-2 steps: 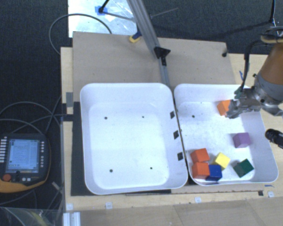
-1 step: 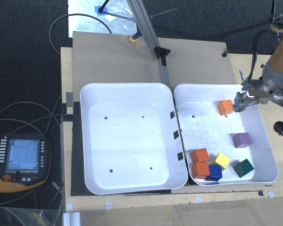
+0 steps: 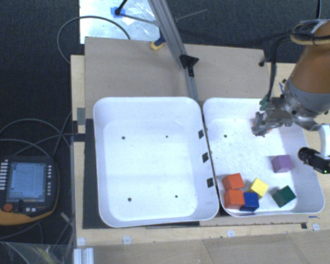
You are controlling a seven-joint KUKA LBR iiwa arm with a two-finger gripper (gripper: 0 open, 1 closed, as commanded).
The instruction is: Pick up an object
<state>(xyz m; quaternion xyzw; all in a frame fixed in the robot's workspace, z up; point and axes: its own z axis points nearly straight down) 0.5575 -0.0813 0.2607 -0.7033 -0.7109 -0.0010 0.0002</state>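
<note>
Pincer (image 3: 259,126) tips blurred above right bin (image 3: 231,114), grip unreadable.

Robotics lab setup, pretty clearly. Industrial arm (image 3: 313,70) with orange band over plywood bench (image 3: 137,70), two white bins (image 3: 148,158) side by side, fixed camera looking down. Teach pendant (image 3: 23,190) with screen lying on dark carpet at left, cables (image 3: 71,26) looping across floor. Metal tripod leg or pole (image 3: 168,26) slanting in from top. Coloured toy blocks (image 3: 247,191) in right bin, typical grasping test stuff. Not home, not shop.
</note>
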